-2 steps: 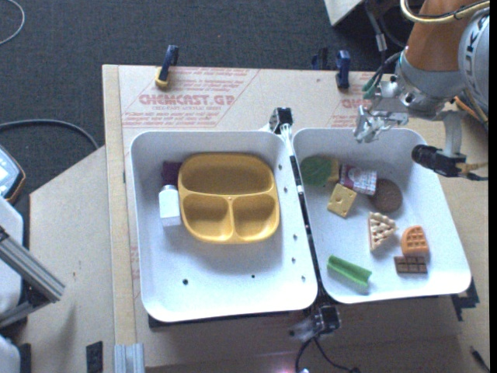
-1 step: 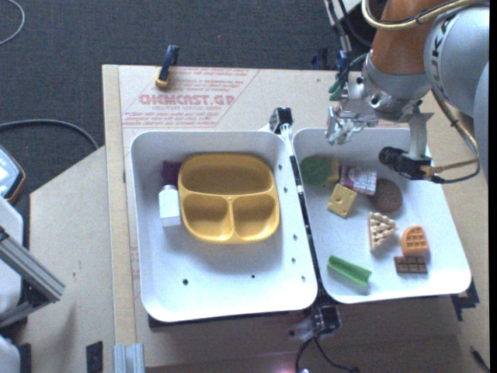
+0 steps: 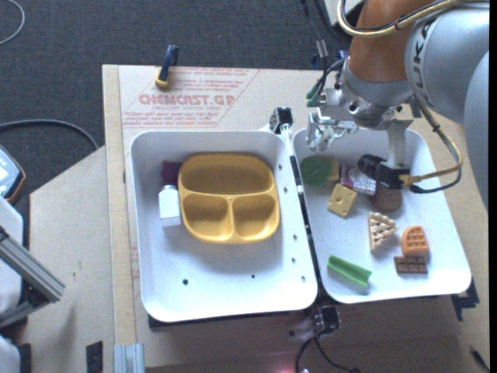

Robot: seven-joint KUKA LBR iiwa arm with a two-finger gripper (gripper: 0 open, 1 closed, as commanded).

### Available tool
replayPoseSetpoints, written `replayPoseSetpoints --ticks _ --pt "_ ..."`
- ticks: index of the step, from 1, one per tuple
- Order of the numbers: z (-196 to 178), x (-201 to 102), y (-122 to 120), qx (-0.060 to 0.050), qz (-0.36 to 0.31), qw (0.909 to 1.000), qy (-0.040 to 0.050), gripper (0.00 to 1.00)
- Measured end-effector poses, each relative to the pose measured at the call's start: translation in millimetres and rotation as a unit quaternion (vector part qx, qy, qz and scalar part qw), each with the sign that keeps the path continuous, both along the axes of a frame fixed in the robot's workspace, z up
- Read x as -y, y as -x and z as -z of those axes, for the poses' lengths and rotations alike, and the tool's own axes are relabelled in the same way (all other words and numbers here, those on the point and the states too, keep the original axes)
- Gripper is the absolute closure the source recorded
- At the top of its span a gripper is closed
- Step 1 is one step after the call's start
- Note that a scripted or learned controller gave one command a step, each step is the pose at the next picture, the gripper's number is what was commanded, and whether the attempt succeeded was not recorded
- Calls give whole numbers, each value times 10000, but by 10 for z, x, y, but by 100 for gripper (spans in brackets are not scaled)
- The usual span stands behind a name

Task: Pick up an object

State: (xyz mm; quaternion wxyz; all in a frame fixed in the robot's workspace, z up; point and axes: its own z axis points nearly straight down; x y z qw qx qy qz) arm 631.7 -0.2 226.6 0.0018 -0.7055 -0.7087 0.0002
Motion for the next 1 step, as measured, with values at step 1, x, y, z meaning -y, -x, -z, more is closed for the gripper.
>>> replayPoseSetpoints --ticks 1 --pt "67 -542 179 -10 -8 10000 -2 100"
